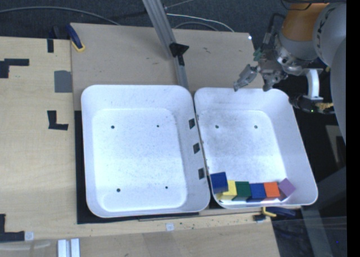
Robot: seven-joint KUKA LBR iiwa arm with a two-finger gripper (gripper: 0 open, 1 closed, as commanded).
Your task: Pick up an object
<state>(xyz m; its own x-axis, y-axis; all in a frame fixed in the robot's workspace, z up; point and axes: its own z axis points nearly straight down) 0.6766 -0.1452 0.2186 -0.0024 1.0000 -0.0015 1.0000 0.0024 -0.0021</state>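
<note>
The gripper (256, 80) hangs open and empty over the far rim of the right bin (298, 132). The blocks (250, 189) sit crowded along the near wall, so I'd go for the purple block (286, 186) at the row's end.

Wooden bench top (34, 154) with black tape marks (54, 120), grey tape patch (63, 81), slanted metal pole (160, 22) with black clamp (178, 49), white cables (197, 22) behind, blue-yellow clamp (75, 37) at far left corner, another (275, 212) at near edge
</note>
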